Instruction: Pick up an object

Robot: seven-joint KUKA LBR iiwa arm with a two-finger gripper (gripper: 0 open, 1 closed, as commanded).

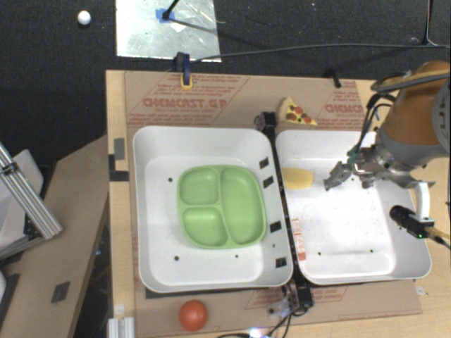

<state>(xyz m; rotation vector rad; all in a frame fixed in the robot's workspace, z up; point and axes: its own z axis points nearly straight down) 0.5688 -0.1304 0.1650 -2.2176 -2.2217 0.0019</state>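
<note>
The arm (416, 118) entered from the right edge of the frame, its orange band in the upper right, and its gripper (337, 178) hung over the right bin (352, 259) in the upper middle of that bin; the dark fingers pointed toward the left of the frame, and nothing could be seen between them, though whether they were spread or closed could not be told from this angle. Just to the left of the fingertips, close but apart from them, a pale yellow object (297, 179) lay on the floor of the right bin near its left wall; it was the only loose thing in that bin.

The left bin (151, 259) sat in the centre of the frame and held a green divided tray (222, 206) with three compartments, lying flat in the middle of it; a row of black clips (271, 203) ran along the seam between the two bins. Above the bins, near the top centre of the board, a toy pizza slice (297, 113) rested outside them on the cardboard (211, 101); an orange ball (192, 315) lay on the board below the left bin, at the lower edge of the frame; a small white ball (84, 17) sat on the dark floor in the upper left.
</note>
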